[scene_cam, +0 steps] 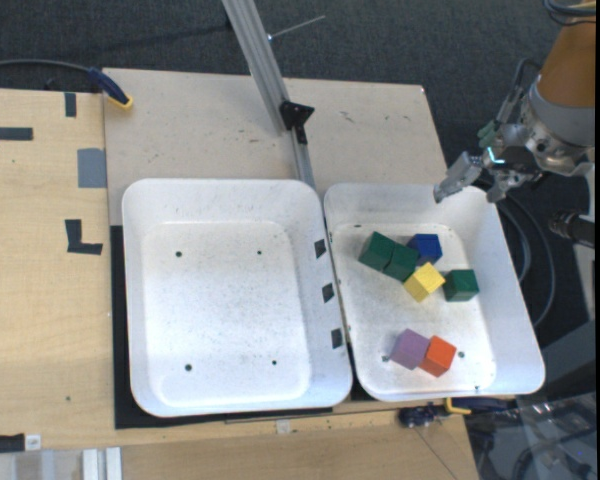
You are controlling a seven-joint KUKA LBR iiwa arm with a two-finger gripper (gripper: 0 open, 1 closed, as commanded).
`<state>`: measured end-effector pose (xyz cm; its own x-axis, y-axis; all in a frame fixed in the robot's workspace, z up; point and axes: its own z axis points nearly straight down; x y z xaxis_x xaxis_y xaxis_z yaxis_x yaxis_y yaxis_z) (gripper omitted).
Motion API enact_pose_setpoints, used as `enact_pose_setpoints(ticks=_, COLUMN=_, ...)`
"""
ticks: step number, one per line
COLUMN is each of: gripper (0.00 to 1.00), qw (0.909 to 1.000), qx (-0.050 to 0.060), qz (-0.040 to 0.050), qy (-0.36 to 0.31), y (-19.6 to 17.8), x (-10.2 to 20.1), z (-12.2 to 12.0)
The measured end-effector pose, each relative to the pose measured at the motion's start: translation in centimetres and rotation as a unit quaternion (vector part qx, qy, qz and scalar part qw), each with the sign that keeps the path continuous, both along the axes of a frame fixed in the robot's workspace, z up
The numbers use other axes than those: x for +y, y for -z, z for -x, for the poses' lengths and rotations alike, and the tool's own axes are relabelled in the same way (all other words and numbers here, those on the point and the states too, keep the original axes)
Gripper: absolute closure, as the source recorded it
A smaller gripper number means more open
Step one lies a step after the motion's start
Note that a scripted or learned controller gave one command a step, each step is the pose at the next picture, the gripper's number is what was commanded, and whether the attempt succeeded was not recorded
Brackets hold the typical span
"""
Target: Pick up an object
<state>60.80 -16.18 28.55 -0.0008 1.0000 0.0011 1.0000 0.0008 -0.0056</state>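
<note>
At the frame's upper right we see the gripper [467, 182], fingers spread and holding nothing, above the right bin's [510, 298] corner; coloured blocks [416, 265] lie inside

— What sort of place is this?

— A robotics lab, by the look of it. A pale plywood worktop [230, 138] carries two shallow white plastic bins [220, 293], set side by side on a black mat.

— Anything else?

— A grey industrial arm with an orange band [570, 58] stands at the worktop's right edge, a slanted aluminium rail [260, 53] crosses its far edge, and black tape marks [5, 140] dot the left part.
</note>
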Motion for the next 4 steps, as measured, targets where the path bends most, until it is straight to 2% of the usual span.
enact_pose_setpoints(ticks=1, gripper=0.0, qw=1.0, qx=-0.002, qz=0.0008, qy=-0.001, y=-0.3, x=0.0, z=-0.1)
enact_pose_setpoints(ticks=2, gripper=0.0, qw=1.0, qx=0.0, qz=0.001, qy=0.0, y=4.6, x=-0.8, z=-0.2)
enact_pose_setpoints(ticks=3, gripper=0.0, qw=1.0, qx=0.001, qz=0.0004, qy=0.0, y=10.5, x=-0.5, z=0.8)
enact_pose_setpoints(ticks=4, gripper=0.0, qw=1.0, qx=-0.003, qz=0.0006, qy=0.001, y=16.4, x=-0.9, z=0.4)
